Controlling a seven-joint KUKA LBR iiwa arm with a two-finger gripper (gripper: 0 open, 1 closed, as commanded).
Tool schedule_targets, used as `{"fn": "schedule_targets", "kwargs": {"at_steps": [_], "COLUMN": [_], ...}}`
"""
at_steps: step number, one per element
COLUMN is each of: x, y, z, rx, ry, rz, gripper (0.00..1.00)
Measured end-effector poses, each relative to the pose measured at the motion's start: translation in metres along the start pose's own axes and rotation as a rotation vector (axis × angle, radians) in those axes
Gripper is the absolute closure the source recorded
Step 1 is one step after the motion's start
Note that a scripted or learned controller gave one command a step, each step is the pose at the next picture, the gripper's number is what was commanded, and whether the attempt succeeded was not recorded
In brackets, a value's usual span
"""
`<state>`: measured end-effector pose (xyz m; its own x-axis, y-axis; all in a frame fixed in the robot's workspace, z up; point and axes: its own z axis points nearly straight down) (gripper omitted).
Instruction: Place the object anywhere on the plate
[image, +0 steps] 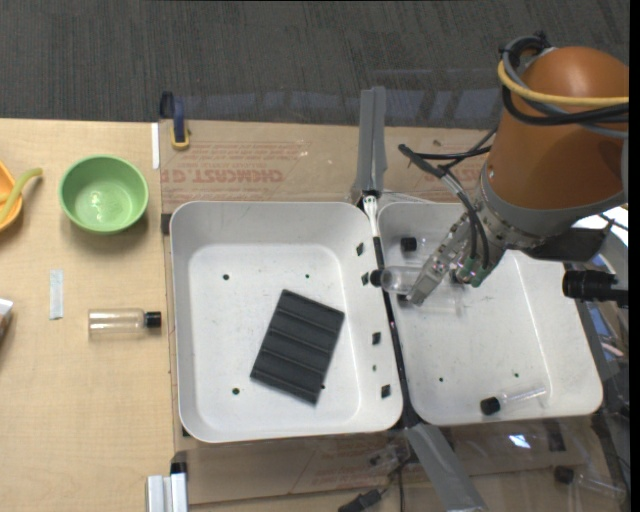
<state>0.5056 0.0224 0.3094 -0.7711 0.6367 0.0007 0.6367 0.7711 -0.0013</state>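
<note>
Clear vial (393, 281) with a black cap lies on its side at 9 o'clock in the right bin (560, 350), hard against the wall shared with the left bin (200, 300). This is probably the task's object, since the gripper (428, 283) hangs just beside it at its 3 o'clock end. I cannot tell how wide the gripper stands or whether it has hold of anything.

The vial looks light, stiff and smooth, so it should roll and slip easily. The best hold is likely across the middle of the barrel, square to its length. The wall beside it leaves little room on that side.

The dark ribbed plate (298, 346) lies flat near the middle of the left bin, well apart from the vial. A second vial (515, 399) lies at 5 o'clock in the right bin.
</note>
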Motion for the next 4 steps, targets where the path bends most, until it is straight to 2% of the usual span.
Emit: {"fn": "schedule_targets", "kwargs": {"at_steps": [1,2,3,4], "x": [0.059,0.004,0.092,-0.013], "y": [0.028,0.104,0.078,0.068], "z": [0.073,0.084,0.164,0.118], "rx": [0.0,-0.001,0.001,-0.001], "ry": [0.001,-0.001,0.001,-0.003], "rz": [-0.258,-0.321,-0.445,-0.254], "gripper": [1.0,1.0,1.0,1.0]}}
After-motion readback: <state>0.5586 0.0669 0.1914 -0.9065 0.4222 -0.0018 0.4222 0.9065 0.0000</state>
